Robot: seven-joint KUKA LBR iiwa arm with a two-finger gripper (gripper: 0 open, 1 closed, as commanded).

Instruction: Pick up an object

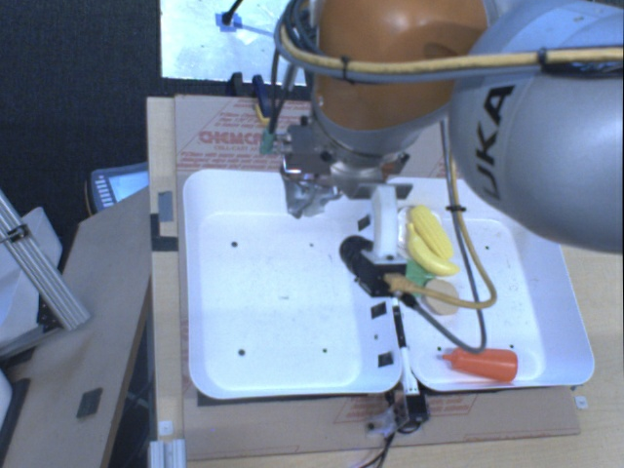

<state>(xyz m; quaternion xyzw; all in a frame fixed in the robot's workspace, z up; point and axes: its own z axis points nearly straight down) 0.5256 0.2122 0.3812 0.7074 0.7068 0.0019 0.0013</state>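
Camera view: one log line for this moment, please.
gripper: over left bin, far edge | yellow corn, orange carrot: right bin | holding: unclear

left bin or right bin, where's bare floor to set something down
The left bin has bare floor from its left wall to the divider. The right bin is crowded near the divider: banana, carrot, cable. Bare strip along its right wall.

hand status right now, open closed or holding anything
hand: over the back edge of the left bin; open or closed cannot be told, and no object is visible in it.
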